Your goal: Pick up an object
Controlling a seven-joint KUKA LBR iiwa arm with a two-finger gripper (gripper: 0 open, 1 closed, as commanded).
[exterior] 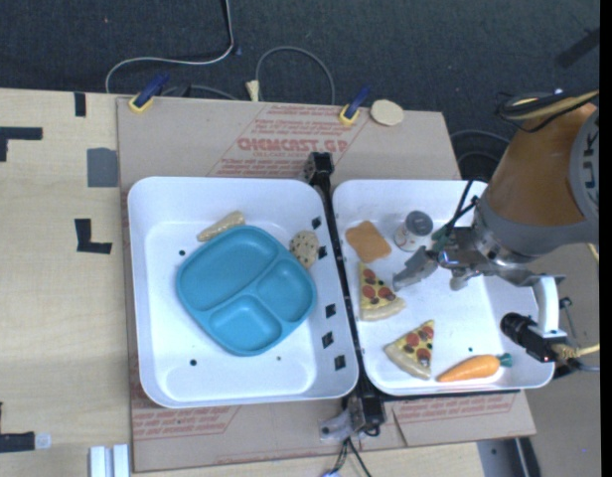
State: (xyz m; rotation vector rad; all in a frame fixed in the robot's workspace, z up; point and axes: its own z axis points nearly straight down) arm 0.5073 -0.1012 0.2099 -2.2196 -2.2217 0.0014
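- Reaching in from the right edge of the frame, the grey arm [544,177] with its orange band hangs over the right bin [485,381].
- Its gripper [437,266] sits near the middle of that bin, with one finger [415,269] pointing toward the left and a second one [461,276] further right; the two stand apart, and nothing sits between them.
- Just left of the fingers lies a pizza slice [378,294], close to the bin's left wall.
- A second pizza slice [413,348] rests lower down, near the bin's bottom edge.
- An orange carrot [472,368] lies to the right of that slice, along the bottom wall.
- A tan bread piece [368,239] sits in the upper left part of the right bin, and a small grey round object [417,226] stands just right of it, above the gripper.
- In the left bin [152,296], a blue divided plate [246,288] takes up the centre.
- A pale tan strip-shaped item [221,227] lies just above the plate's upper left edge.
- A speckled cookie [304,247] rests by the plate's upper right edge, near the wall between the bins.
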